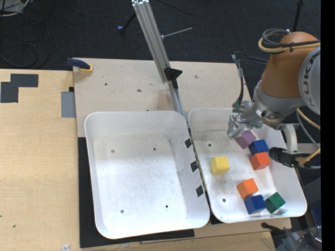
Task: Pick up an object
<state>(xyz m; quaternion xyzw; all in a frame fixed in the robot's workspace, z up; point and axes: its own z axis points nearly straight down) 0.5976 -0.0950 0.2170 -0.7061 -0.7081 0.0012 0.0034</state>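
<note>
Near edge of right bin [293,209]: green cube [275,202], blue cube [255,203], orange cube [247,187] clustered at 5 o'clock.
Yellow cube [220,164] sits alone near bin centre. Purple cube [244,138], second blue cube [258,146] and red-orange cube [259,160] run in a touching line at 2 o'clock. Gripper [239,126] is low over the purple cube's 11 o'clock side; cannot tell whether it is clenched or released, or grasping anything. Left bin [104,140] on bench [125,82] alongside.
</note>
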